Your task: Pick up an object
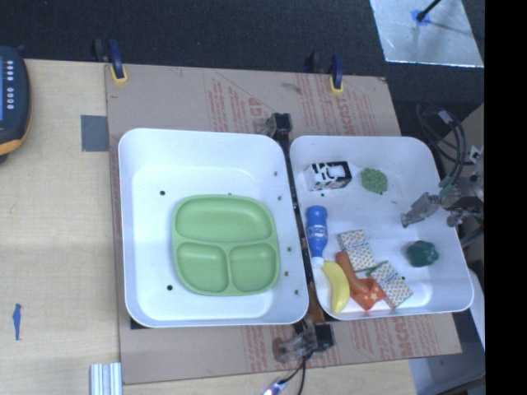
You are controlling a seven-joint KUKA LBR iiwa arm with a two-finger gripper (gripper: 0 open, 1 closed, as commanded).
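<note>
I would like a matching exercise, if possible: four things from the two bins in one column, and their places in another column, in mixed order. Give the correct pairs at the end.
Things:
1. green divided plate
2. banana
3. blue bottle
4. dark green object

Places:
A. right bin, along its left wall
B. left bin, in the middle
C. right bin, near its right side
D. right bin, at its bottom left corner

Pairs: 1-B, 2-D, 3-A, 4-C
</note>
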